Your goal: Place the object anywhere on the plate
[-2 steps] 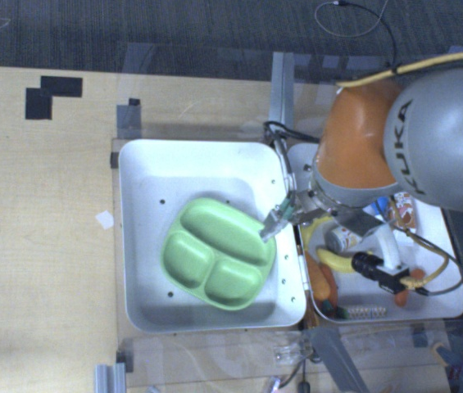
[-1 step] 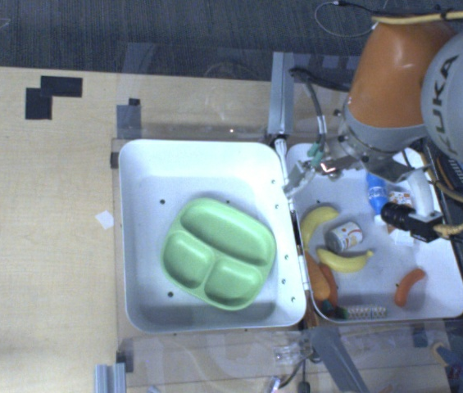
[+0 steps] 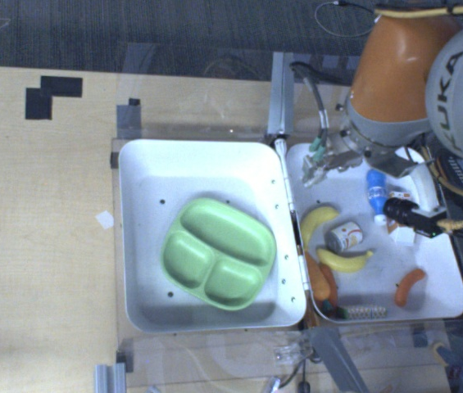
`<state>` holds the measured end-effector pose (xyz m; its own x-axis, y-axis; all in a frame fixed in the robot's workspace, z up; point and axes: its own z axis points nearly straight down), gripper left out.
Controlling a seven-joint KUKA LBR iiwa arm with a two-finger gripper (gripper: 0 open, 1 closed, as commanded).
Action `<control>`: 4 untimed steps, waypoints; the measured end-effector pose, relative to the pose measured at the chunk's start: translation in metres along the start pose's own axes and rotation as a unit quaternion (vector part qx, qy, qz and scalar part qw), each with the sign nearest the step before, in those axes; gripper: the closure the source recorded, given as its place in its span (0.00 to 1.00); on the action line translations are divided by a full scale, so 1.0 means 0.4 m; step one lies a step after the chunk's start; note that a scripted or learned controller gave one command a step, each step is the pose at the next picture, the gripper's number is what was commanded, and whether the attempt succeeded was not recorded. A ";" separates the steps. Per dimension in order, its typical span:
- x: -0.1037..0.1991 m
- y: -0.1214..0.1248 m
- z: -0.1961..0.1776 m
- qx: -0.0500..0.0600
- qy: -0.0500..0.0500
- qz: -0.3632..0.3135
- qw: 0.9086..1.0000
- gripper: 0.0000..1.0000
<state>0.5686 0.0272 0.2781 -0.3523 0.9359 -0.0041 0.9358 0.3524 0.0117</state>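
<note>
Green divided plate lies in left bin. Right bin holds two bananas, a small can, a blue bottle and a sausage. Gripper hangs over the right bin's upper left corner; jaw state cannot be made out.

Grey arm lettered "KUKA", broad orange band, yellow cable across top

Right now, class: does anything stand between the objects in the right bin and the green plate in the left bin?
Only the bins' adjoining rims lie between the bananas and the green plate. The plate's compartments look bare.
</note>
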 end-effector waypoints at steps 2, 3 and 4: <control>0.121 -0.008 0.090 0.003 0.002 -0.151 0.989 1.00; 0.290 -0.110 0.234 0.003 0.003 -0.267 0.964 1.00; 0.173 -0.147 -0.040 0.000 0.001 -0.330 0.944 1.00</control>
<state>0.4888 0.0710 0.2930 -0.8582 0.5132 -0.0081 0.5131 0.8583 0.0067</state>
